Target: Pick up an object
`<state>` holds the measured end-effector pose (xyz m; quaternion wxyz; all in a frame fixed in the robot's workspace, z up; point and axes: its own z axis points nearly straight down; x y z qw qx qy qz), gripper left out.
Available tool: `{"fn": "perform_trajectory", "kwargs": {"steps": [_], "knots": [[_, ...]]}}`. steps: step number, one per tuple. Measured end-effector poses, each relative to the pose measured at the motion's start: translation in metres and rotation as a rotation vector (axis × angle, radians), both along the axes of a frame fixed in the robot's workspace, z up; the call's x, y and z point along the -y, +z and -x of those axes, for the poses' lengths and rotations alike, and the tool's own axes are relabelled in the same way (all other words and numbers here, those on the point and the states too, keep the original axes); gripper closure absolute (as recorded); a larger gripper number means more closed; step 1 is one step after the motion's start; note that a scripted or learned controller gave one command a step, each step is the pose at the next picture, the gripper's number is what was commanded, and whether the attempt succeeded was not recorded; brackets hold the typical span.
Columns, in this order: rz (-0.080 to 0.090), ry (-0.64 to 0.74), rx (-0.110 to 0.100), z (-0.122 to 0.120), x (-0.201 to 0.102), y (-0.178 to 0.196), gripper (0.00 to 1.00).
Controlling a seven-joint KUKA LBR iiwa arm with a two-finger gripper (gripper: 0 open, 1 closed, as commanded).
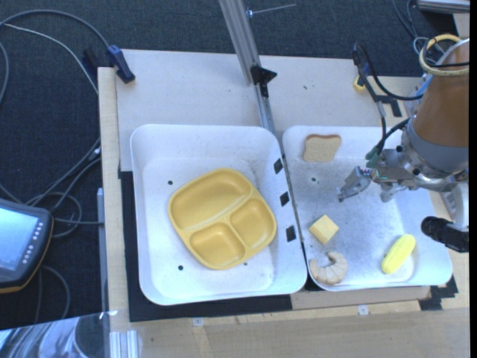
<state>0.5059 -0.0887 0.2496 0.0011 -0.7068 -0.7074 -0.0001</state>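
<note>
Tool (pixel 358 186) hangs over the right bin (pixel 417 278), metal fingers (pixel 350 189) pointing toward the bin's middle; from my feed I cannot tell whether they are spread or pressed together, and I see nothing between them. Grey arm (pixel 440 125) comes in from the right, cables looped around it.

Right bin: shallow white plastic, floor lightly speckled. Four items lie on it. Bread slice (pixel 322 148), tan, flat, with a rounded top, sits in the far corner near the divider. Cube (pixel 323 229), pale yellow and blocky, lies near the middle, on the near side of the tool and apart from it. Shrimp (pixel 329 267), curled, pinkish-white and ridged, rests just on the near side of the cube by the front rim. Corn cob (pixel 398 253), bright yellow and oblong, lies tilted near the bin's right front.

Left bin (pixel 149 274): same white plastic, rounded corners. It holds a yellow tray (pixel 221 218), smooth, rounded, split into three compartments, turned at an angle.

Bench (pixel 194 88) is a pale, matte board. Ribbed metal pole (pixel 237 21) slants across it toward the gap between the bins.
</note>
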Motion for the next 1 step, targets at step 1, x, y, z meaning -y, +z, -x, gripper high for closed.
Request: {"fn": "perform_trajectory", "kwargs": {"steps": [1], "knots": [[0.000, 0.000, 0.001, -0.0001, 0.0002, 0.0000, 0.00]]}}
